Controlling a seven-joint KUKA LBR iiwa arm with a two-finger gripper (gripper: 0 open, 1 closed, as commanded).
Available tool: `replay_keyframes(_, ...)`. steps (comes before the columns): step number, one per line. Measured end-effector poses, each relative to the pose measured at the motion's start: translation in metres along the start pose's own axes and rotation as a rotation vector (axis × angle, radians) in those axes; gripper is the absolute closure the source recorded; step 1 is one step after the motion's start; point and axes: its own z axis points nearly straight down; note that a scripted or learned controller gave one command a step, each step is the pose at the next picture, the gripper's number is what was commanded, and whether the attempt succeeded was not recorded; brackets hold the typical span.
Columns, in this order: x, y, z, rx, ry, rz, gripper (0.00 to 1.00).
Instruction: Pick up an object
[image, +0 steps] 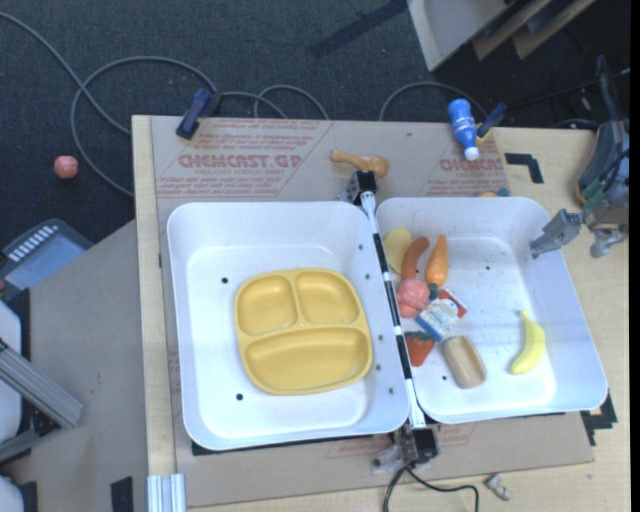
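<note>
2 white bins on bench (150, 300). Left bin (200, 390) held 1 yellow tray (300, 330). Right bin (570, 350) held 1 banana (529, 343), 1 carrot (437, 259), 1 bread roll (464, 361). Tool (575, 232) at right rim, nothing held; spread unclear.

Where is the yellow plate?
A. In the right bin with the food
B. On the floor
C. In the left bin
C. The yellow plate lies flat in the left bin, while the banana and other toy foods sit in the right bin.
</note>
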Motion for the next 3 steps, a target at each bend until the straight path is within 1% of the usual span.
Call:
replay_keyframes(1, 0.058, 0.03, 0.129, 0.003, 0.002, -0.001, 0.0)
replay_keyframes(2, 0.102, 0.042, 0.192, 0.003, 0.002, -0.001, 0.0)
replay_keyframes(3, 0.102, 0.043, 0.181, 0.0, 0.001, 0.0, 1.0)
